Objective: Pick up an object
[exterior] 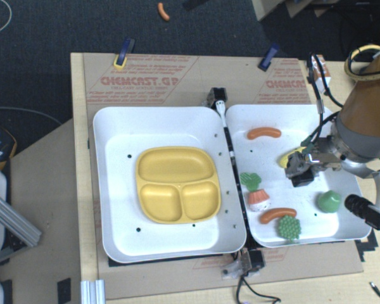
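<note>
Beneath me, a cardboard-topped bench (pixel 177 75) stands on dark carpet (pixel 63 18). A small orange piece (pixel 163 11) lies on that floor.

pincer (pixel 300 170) over right bin (pixel 348 230)

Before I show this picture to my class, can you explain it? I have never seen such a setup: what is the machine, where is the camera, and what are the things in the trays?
One camera above the bench looks down at a slant. The grey and orange robot arm reaches in from the right, its gripper low over the right white bin. That bin holds toy food: two sausages, a yellow piece beside the gripper, a green apple, broccoli, a leafy piece and a red-and-white piece. The left bin holds a yellow divided plate. Whether anything is held is unclear.
</note>
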